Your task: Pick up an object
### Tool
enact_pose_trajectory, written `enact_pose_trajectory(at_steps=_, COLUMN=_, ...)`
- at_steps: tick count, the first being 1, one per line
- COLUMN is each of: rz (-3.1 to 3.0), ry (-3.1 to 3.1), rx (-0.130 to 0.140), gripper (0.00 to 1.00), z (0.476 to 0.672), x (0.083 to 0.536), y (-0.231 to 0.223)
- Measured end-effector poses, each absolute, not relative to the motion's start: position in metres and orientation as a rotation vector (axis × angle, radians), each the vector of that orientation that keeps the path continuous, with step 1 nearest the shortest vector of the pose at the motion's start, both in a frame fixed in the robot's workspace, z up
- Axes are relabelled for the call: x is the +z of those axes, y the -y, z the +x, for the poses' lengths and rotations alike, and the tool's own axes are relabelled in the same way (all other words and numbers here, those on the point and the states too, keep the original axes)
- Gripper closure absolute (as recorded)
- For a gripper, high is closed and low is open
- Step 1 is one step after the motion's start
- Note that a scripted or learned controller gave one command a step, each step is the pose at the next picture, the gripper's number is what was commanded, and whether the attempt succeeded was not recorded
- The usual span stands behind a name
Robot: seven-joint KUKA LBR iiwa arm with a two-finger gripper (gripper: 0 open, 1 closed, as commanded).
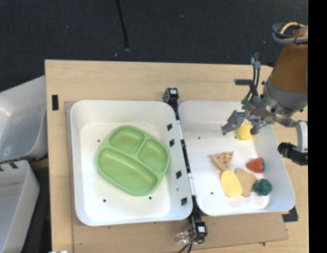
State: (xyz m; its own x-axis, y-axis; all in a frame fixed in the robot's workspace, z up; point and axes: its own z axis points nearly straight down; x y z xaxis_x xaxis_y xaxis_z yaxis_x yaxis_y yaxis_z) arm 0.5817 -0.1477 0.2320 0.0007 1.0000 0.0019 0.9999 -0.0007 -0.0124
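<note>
My gripper (243, 124) hangs over the far right part of the right bin (205, 115), open. Its dark fingers (230, 124) stand apart on either side of a small yellow object (243, 132), which sits low between them on the bin floor. Nearer the front of the same bin lie a pizza-slice toy (222, 159), a red piece (255, 165), a yellow oval piece (230, 183), a tan piece (247, 179) and a dark green piece (262, 186). The grey arm with its orange band (288, 73) comes in from the right.
The left bin (84, 204) holds a green divided plate (133, 159). A black-clipped divider (180, 152) separates the two bins. The wooden bench (126, 78) runs around both bins. A white unit (16, 120) stands off the bench's left edge.
</note>
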Motion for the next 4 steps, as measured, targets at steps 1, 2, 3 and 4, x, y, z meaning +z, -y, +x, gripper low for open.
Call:
enact_pose_trajectory(at_steps=1, rz=-2.221, ry=2.223, rx=-0.002, gripper=0.00, z=0.584, x=0.240, y=0.147)
enact_pose_trajectory(at_steps=2, rz=-2.222, ry=2.218, rx=0.007, gripper=0.00, z=0.583, x=0.177, y=0.153)
enact_pose_trajectory(at_steps=3, rz=-2.224, ry=2.218, rx=0.005, gripper=0.00, z=0.585, x=0.132, y=0.162)
enact_pose_trajectory(at_steps=4, rz=-2.227, ry=2.215, rx=0.004, gripper=0.00, z=0.585, x=0.099, y=0.163)
